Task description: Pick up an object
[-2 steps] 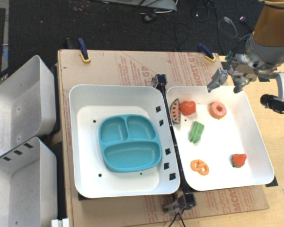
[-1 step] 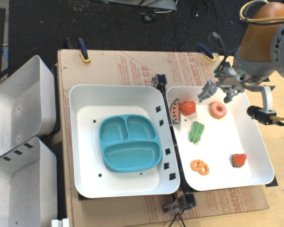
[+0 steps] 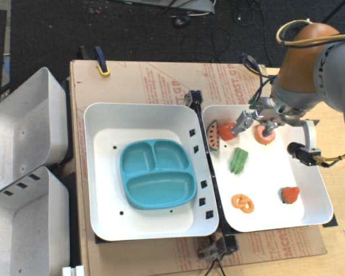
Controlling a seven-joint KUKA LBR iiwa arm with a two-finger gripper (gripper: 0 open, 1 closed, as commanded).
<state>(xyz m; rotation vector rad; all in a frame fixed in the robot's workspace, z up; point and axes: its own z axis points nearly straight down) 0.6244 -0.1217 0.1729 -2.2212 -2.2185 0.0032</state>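
Observation:
The right bin holds several toy foods. At its left wall lies a watermelon slice with a red round piece touching it. A green pepper lies in the middle, an orange pretzel toward the front, and a red strawberry at the front right. A pink-and-red piece sits near the back. My gripper hangs low over the back of this bin, open. One fingertip is beside the red round piece and the other over the pink-and-red piece, with nothing between them.
The left bin holds a blue divided plate. Black clips run along the divider between the bins. The arm's orange band and a cable with a black connector overhang the right bin's back right. Two spare white bins stand left of the bench.

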